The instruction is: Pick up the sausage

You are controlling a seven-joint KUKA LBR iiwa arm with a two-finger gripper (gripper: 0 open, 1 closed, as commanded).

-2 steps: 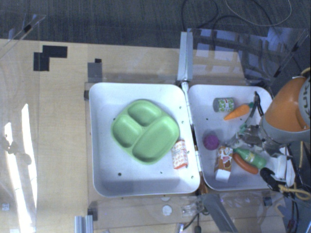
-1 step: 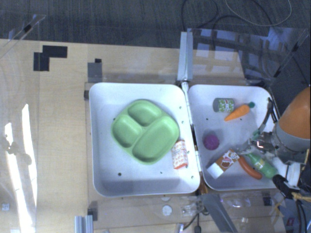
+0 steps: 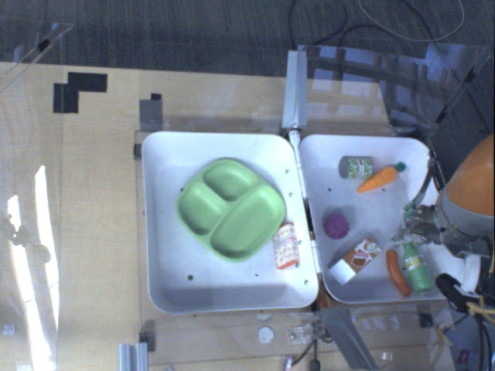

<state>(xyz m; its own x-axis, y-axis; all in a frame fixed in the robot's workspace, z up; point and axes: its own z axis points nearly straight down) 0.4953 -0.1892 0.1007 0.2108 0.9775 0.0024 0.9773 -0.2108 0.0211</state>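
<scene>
The sausage (image 3: 397, 273), a short orange-red link, lies near the front right corner of the right bin (image 3: 371, 294). A green bottle (image 3: 416, 269) lies right beside it on its right. My gripper (image 3: 416, 227) hangs at the bin's right side, just behind the sausage and the bottle and a little above them. Nothing shows in its grasp. The arm's orange band (image 3: 473, 182) sits at the frame's right edge.
The right bin also holds a small can (image 3: 356, 167), a carrot (image 3: 379, 178), a purple ball (image 3: 336, 225) and a small carton (image 3: 357, 259) left of the sausage. In the left bin (image 3: 162, 284) sit a green divided plate (image 3: 231, 209) and a small packet (image 3: 286, 246).
</scene>
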